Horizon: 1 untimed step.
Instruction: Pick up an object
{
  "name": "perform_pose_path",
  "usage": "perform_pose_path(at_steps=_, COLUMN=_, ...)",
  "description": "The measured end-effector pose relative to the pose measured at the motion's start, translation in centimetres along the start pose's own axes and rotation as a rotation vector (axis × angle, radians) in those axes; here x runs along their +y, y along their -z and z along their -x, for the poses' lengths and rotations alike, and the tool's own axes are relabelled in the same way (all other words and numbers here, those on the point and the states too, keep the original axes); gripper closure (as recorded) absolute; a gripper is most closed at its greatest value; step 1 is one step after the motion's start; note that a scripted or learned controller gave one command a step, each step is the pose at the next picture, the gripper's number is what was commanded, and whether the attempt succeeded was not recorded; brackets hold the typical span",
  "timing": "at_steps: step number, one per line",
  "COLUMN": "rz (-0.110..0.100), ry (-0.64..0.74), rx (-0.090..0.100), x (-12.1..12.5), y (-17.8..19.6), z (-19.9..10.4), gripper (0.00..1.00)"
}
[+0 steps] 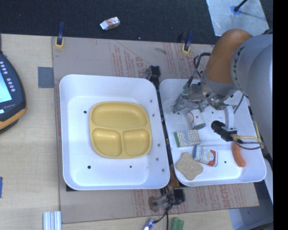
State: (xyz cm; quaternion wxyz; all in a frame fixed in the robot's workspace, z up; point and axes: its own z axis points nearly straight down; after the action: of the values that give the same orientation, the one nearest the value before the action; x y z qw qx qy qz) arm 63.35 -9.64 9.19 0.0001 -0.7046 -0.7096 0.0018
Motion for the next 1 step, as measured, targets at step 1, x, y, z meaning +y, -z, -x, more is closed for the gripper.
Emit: perform_pose_path(at_steps=1, rz=-0.002, ry=-0.002, rx=0.001, x=-3.15, y=-0.05, z=0.89, gripper=0.00)
